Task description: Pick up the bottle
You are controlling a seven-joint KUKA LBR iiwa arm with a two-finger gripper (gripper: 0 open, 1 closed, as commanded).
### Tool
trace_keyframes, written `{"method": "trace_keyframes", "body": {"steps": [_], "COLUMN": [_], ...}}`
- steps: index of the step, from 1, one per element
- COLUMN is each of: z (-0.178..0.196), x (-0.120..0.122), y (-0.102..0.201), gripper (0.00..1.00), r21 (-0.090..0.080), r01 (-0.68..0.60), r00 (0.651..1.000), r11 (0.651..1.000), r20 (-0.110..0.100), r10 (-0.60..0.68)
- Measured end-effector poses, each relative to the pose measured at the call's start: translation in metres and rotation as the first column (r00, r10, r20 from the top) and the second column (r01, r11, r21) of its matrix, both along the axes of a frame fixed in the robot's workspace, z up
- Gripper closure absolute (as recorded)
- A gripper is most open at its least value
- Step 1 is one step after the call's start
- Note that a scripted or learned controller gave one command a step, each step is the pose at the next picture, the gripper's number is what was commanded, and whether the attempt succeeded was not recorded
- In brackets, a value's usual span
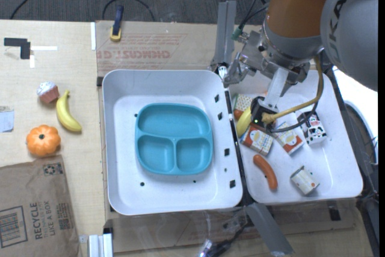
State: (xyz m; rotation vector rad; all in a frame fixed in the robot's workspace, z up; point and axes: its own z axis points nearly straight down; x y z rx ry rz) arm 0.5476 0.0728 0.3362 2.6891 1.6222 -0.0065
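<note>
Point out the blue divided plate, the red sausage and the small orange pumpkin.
Blue divided plastic plate (174, 118): camera view, floor of its top compartment.
Red toy sausage (266, 171): camera view, its middle.
Small orange pumpkin (43, 141): camera view, its front.

A divided tray (174, 146) lies in the left bin (120, 189), while the right bin (343, 186) holds a sausage (265, 171), small cartons (260, 141) and a cup (304, 180) beneath the arm (304, 3); left of both bins, a banana (67, 113), pumpkin (43, 140) and cupcake (47, 92) rest on the surface (36, 69).
</note>
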Motion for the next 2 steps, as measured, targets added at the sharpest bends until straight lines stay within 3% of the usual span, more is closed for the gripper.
{"method": "trace_keyframes", "body": {"steps": [1, 2], "z": [-0.025, -0.184], "x": [0.034, 0.013], "y": [0.151, 0.118], "gripper": [0.00, 0.00], "r21": [-0.002, -0.001], "r01": [0.237, 0.168], "r00": [0.972, 0.986], "r11": [0.972, 0.986], "r20": [0.000, -0.002], "r10": [-0.237, -0.168]}}
